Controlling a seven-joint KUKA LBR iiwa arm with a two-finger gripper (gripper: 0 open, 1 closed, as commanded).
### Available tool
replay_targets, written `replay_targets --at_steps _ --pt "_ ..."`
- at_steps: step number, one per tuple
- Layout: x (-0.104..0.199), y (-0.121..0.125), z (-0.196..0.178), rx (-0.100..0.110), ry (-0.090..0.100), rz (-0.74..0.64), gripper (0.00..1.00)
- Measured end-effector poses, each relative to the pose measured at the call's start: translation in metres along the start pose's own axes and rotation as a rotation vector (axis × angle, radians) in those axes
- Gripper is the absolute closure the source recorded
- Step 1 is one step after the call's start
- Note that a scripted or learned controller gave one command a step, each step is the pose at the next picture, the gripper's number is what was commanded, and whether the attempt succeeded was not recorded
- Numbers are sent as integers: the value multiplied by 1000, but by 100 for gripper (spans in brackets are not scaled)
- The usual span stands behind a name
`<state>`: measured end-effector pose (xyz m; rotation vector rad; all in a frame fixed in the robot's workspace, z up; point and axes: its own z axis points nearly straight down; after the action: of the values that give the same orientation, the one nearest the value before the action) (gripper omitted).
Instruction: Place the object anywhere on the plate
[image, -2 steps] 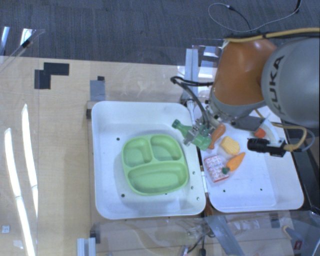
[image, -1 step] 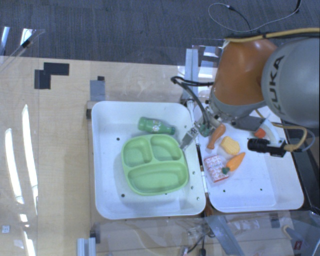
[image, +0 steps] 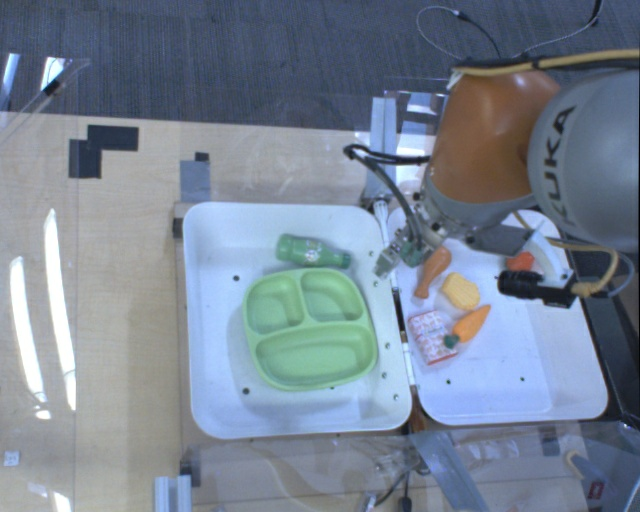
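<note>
A light green divided plate (image: 310, 330) lies in the middle of the left bin (image: 205, 330). Just beyond it, near the bin's far wall, a dark green bottle (image: 313, 252) lies on its side. My gripper (image: 392, 256) hangs over the wall between the two bins, a little right of the bottle and above the plate's far right corner. An orange sausage-shaped piece (image: 433, 272) lies close to its right in the right bin (image: 520, 390). The wrist hides how the gripper stands.
The right bin also holds a yellow piece (image: 460, 291), a carrot with a green top (image: 472, 322), a red and white packet (image: 431, 335) and a small red thing (image: 520, 262). The bulky arm (image: 500, 130) overhangs that bin's far side.
</note>
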<state>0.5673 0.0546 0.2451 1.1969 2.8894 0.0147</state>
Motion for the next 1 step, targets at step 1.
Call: replay_targets --at_steps 1 --pt "0 0 0 0 0 0 0"
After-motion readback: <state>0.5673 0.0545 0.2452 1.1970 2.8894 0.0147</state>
